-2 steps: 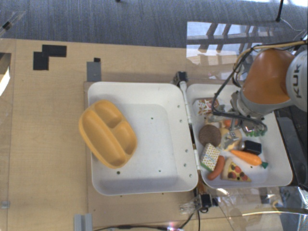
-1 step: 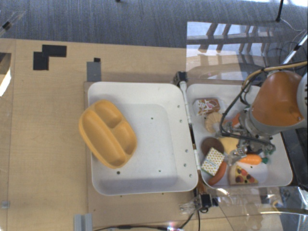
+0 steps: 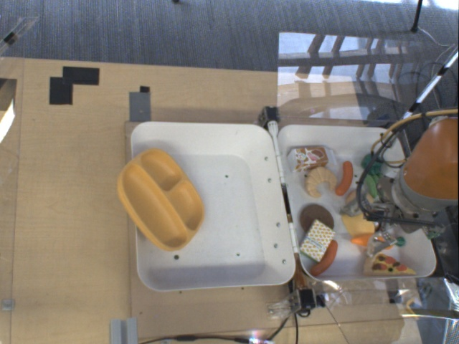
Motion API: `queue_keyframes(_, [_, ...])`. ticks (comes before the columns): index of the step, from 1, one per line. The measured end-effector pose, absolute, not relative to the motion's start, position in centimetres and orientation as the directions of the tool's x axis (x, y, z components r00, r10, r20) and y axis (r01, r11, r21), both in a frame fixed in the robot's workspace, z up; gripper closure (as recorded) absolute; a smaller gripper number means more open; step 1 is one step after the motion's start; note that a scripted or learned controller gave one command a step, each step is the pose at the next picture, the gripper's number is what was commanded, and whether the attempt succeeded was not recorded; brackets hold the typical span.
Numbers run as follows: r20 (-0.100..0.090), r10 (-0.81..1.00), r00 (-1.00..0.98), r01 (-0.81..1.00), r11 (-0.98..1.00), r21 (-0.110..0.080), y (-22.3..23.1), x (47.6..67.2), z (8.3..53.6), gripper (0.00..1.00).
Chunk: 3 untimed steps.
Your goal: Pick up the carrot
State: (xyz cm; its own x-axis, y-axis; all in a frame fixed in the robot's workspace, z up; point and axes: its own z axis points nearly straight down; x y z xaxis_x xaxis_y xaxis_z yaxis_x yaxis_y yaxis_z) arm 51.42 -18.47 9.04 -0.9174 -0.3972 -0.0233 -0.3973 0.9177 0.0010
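The carrot (image 3: pixel 361 241) lies in the right bin (image 3: pixel 423 267) between the cheese wedge (image 3: pixel 356 225) and pizza slice (image 3: pixel 387 265), not yet lifted, with the jaws (image 3: pixel 384 236) low just beside it, their spread hidden from me.

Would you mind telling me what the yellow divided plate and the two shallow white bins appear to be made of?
The yellow divided plate looks like moulded plastic with a matte finish: uniform colour, rounded compartment ridges, only soft highlights. The two shallow white bins, left and right, look like thin formed plastic, smooth and faintly satin, with rounded corners and rolled rims; painted metal cannot be ruled out.
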Motion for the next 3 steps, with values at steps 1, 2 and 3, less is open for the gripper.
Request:
queue_keyframes(1, [-0.02,-0.07,-0.997,-0.07,0.998,-0.006,-16.7,50.2,9.1,0.0])
queue_keyframes(2, [-0.016,-0.368,-0.93,-0.368,0.93,-0.009,-20.5,49.6,9.0,0.0])
queue_keyframes(3, [-0.026,-0.372,-0.928,-0.372,0.928,-0.016,-20.5,50.1,10.4,1.0])
